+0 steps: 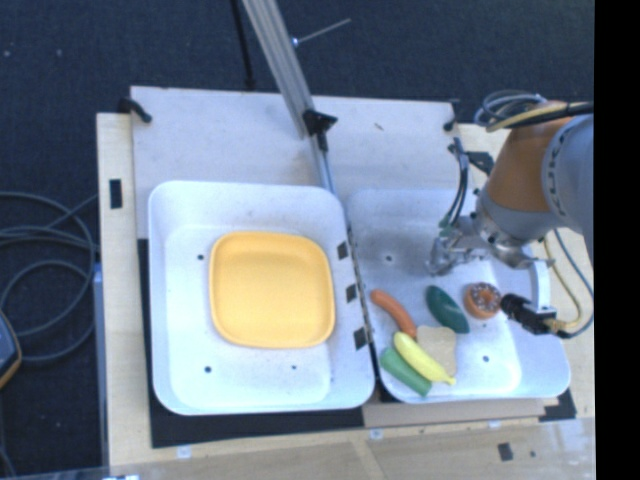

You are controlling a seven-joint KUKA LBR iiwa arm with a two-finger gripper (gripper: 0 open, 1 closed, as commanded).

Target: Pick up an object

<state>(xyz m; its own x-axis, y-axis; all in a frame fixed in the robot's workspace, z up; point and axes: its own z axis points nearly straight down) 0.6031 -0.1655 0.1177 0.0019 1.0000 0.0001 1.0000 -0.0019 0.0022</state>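
Over the right-hand shallow white plastic bin [375,223] I have the arm reaching in from the right, w/ the hand [445,258] hanging above the bin's bare middle. I cannot tell how far open the hand is; at this slant its tip is a dark blur. Nothing visible is held in it.

Candidate objs sit in the bin's near half:
- slim orange carrot-shaped toy [394,311], lying diagonal, just beside the divider.
- dark green oval toy [446,309], apart from the carrot.
- small round orange-brown patterned obj [482,299], just beside the green oval.
- yellow banana-shaped toy [422,357] resting against a green pod-shaped toy [402,369] and a pale beige flat piece [438,340].

Left-hand white bin [165,218] carries a square yellow plastic plate [271,289]; not a practical pick.

Recommended procedure, as I judge it:
1. Target the green oval: nearest the hand, w/ free space on most sides.
2. Align the grasp across its short axis.
3. Descend straight; avoid nudging the round obj.
4. Skip the banana cluster; touching items risk a double or slipped grab.

Status: approach phase, no pick made yet.
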